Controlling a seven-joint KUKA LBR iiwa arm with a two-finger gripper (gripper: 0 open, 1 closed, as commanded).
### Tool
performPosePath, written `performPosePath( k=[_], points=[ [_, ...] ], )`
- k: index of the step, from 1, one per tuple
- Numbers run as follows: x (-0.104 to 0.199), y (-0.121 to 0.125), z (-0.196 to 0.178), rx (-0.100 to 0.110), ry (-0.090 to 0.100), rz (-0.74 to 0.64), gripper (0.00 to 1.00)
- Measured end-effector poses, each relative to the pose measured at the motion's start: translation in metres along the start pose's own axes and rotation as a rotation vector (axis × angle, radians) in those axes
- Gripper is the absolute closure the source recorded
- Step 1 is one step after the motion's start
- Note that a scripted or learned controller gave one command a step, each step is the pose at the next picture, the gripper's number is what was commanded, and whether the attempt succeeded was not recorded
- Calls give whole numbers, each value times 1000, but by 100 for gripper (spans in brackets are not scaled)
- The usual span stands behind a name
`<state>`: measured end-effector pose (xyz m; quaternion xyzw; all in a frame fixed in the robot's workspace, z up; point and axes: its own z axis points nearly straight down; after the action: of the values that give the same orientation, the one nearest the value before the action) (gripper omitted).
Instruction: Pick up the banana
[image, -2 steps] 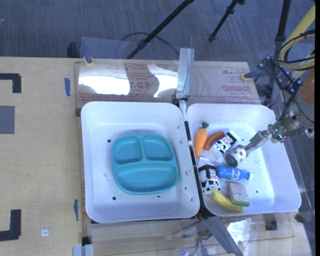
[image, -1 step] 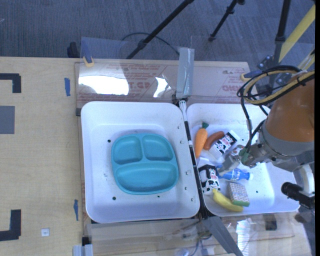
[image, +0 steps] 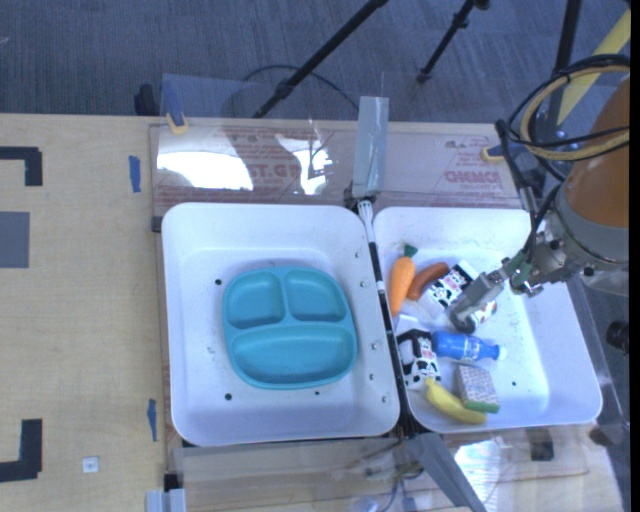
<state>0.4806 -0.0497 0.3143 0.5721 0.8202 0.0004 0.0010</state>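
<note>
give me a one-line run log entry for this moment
gripper low in right bin, over blue bottle | banana at bin's near edge, apart from gripper, not held | blue tray in left bin

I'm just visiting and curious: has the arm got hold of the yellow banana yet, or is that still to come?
Still to come. The curved yellow banana lies on the floor of the right-hand shallow white bin, near its front edge, beside a grey-patterned packet. In hand: the two-finger gripper hovers further back, over a blue bottle, apart from the banana. Left: move over it, close on it, lift.
</note>
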Motion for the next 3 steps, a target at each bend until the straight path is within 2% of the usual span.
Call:
performPosePath(
  k=[1, 2, 3],
  points=[
    [83, 28, 130, 3, 2, 172, 0],
    [19, 47, 45, 2, 0, 442, 0],
    [41, 20, -104, 1, 0, 141, 0]
  ],
)
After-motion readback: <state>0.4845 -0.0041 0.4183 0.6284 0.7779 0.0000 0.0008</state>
